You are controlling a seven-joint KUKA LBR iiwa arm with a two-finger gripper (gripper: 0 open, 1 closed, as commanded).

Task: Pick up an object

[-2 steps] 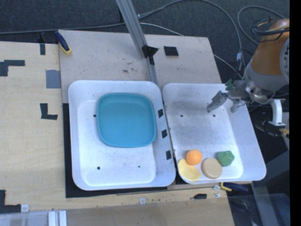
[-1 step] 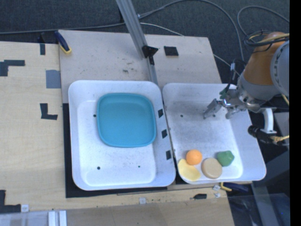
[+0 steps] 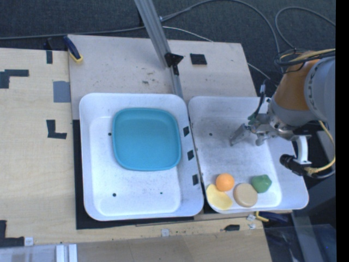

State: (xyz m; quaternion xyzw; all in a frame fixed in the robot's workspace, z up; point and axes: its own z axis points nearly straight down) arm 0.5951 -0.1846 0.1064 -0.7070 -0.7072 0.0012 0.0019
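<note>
An orange ball (image 3: 224, 182) sits at the near edge of the right bin (image 3: 218, 119). Touching it on the left and below lies a flat yellow piece (image 3: 217, 198) (partly tucked under the ball). Just right of the ball rests a round tan disc (image 3: 245, 195), lying flat. Beyond the disc, farther right of the ball, lies a small green lump (image 3: 262, 183).
</note>
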